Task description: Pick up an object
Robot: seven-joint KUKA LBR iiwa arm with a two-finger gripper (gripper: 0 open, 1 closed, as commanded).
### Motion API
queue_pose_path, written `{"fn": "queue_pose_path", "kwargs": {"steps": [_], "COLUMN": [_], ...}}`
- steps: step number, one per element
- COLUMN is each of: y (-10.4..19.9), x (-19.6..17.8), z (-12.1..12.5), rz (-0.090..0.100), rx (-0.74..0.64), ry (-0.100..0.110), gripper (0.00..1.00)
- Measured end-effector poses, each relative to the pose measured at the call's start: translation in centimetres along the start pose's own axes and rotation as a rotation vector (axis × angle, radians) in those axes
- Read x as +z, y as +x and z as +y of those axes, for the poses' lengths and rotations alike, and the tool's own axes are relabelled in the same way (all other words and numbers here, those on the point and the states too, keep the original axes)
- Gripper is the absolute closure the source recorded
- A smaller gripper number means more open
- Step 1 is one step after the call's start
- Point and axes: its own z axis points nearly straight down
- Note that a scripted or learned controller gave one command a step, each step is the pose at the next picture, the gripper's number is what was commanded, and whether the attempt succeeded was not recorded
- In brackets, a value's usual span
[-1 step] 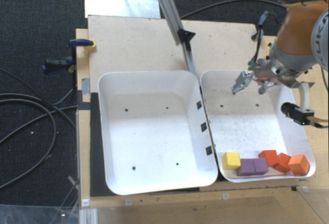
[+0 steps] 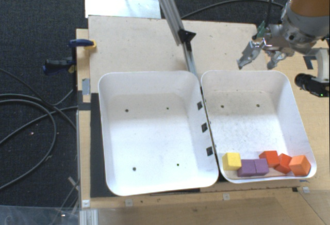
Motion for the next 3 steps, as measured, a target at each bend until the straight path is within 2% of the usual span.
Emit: {"fn": "queue_pose_path", "kwargs": {"steps": [1,2,3], "y": [-0.1,-0.1,0.0], "x": [0.5,15.5,15.6], "z": [-0.1,-7.3,-11.8], "rz": [0.0,0.002,0.001], "rx": [0.003,0.008,0.009], "ry": [0.009,0.019,0.014], "gripper": [0.0,0.0,0.0]}}
